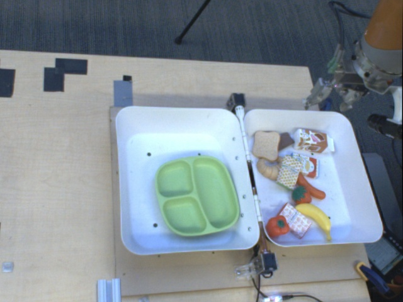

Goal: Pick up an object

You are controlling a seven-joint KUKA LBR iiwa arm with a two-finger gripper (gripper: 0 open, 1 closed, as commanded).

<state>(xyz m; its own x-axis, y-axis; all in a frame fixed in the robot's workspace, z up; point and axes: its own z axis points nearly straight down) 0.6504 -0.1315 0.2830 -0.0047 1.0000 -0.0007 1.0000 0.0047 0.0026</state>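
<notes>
Gripper (334, 93) hangs at 1 o'clock of scene, above far rim of right bin (362, 168); fingers spread apart, nothing between them. Objects clustered mid-bin: bread slice (266, 145), banana (315, 218) at 5 o'clock, tomato (277, 226) at 6 o'clock. Left bin (129, 168) holds green divided tray (197, 195).

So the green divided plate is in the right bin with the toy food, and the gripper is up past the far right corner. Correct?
Not quite: the camera view shows the green divided plate alone in the left bin. The toy food is in the right bin, and the gripper is indeed past that bin's far right corner.
</notes>
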